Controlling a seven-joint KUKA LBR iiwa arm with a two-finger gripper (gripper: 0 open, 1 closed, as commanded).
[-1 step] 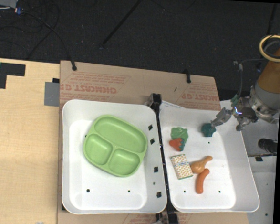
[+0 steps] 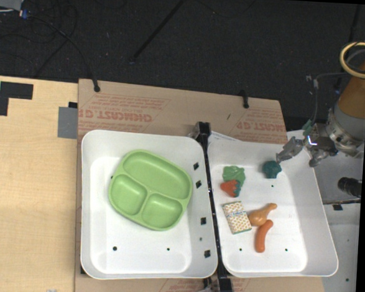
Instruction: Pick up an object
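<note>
Camera view: the gripper (image 2: 304, 151) hovers over the right bin's (image 2: 315, 261) upper right corner, fingers spread apart and holding nothing, just beside a teal object (image 2: 270, 169). Further into the bin lie a green-and-red toy (image 2: 232, 180), a patterned packet (image 2: 237, 217) and an orange piece (image 2: 262, 226). A green divided plate (image 2: 149, 190) sits in the left bin (image 2: 94, 254).
</note>
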